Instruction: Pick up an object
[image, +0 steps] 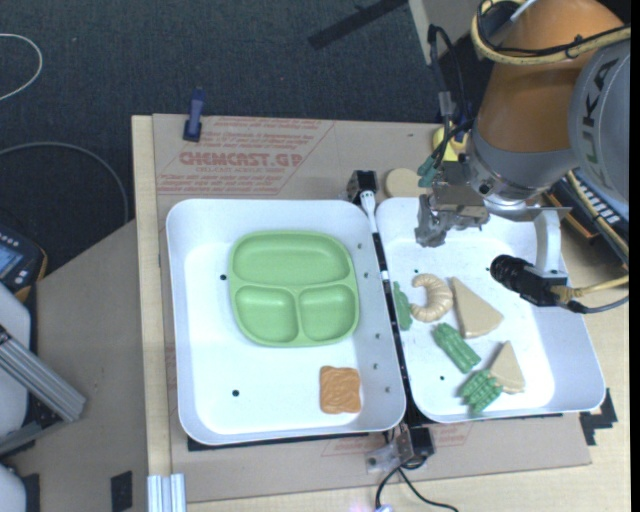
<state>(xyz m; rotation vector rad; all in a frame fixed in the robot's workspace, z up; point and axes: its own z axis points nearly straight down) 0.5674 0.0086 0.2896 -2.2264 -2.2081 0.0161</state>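
Roughly, field notes on this moment:

Arm: grey wrist with orange band reaches in from the right, over the far end of the right bin (575, 345).

Gripper: gripper (432, 238) hangs above bare white floor near the right bin's far-left corner, pointing down. Nothing seen between its tips. Whether it is spread or closed, I cannot tell from this slant.

Candidate objects, right bin: croissant (432, 297) lies just below the gripper in view, closest of the lot. Tan wedge (474, 313) sits just beside it to the right. Green ridged piece (456, 348) lies below those. A second small wedge (509, 371) and a green leafy piece (481, 391) touch or nearly touch near the front edge. Thin green strip (401, 305) lies along the left wall.

Left bin: left bin (200, 330) carries a green divided plate (295, 287) and an orange waffle-like square (340, 389) near its front-right corner.

Step in hand (judged): approach; gripper is over the bin, no object taken yet.

Next move calls for: a short shift toward the croissant, then a straight descent with the tips straddling its curved body.

Risk (judged): tan wedge sits close, so a wide closing could nudge it or catch both.
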